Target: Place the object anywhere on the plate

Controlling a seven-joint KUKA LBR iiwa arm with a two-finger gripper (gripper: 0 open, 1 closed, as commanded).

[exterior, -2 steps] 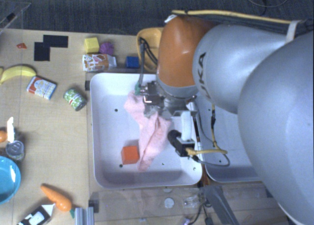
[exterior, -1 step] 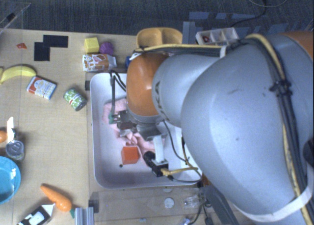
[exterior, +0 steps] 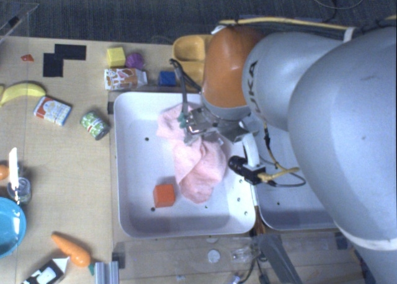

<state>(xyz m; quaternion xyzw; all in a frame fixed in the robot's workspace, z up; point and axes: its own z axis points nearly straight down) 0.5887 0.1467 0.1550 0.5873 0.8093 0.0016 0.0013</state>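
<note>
A pink cloth (exterior: 197, 164) lies crumpled in the left white bin (exterior: 133, 152), running from the bin's upper middle down toward its front. My gripper (exterior: 197, 126) sits right on the cloth's upper end, under the orange wrist band (exterior: 226, 69). The cloth bunches up around the gripper's tip and hides it. An orange-red block (exterior: 164, 195) rests on the bin floor just left of the cloth's lower end. A blue plate (exterior: 9, 230) shows partly at the far left edge of the bench, well away from the bin.
Outside the bin to the left lie a banana (exterior: 22, 92), a small carton (exterior: 52, 110), a green can (exterior: 95, 124) and a carrot (exterior: 71, 250). Behind the bin stand a yellow block (exterior: 115, 56), a purple item (exterior: 134, 61), a snack box (exterior: 124, 79) and a blue block (exterior: 166, 78). The arm covers most of the right bin (exterior: 298, 217).
</note>
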